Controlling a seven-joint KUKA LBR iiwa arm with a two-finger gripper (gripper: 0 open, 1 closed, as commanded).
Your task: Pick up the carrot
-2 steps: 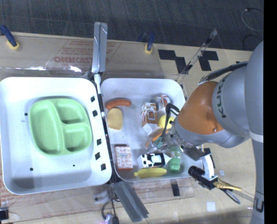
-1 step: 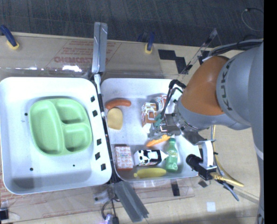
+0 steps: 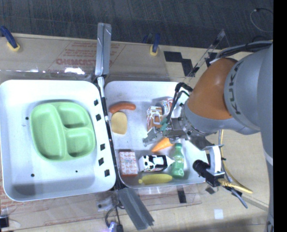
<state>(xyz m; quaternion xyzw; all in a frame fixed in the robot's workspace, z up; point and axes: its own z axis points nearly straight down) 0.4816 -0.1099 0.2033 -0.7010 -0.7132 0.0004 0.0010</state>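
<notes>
Claw (image 3: 158, 135) sits over the carrot (image 3: 162, 143) at right bin's (image 3: 133, 88) center, can't tell its state, & green bottle (image 3: 177, 160) at carrot's 4 o'clock, touching, may get bumped.

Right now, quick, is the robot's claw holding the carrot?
Gripper: right at the carrot in the right bin; a grasp cannot be told.

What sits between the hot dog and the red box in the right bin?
In the camera view, a pale yellow food piece lies between the hot dog above and the red box below.
</notes>
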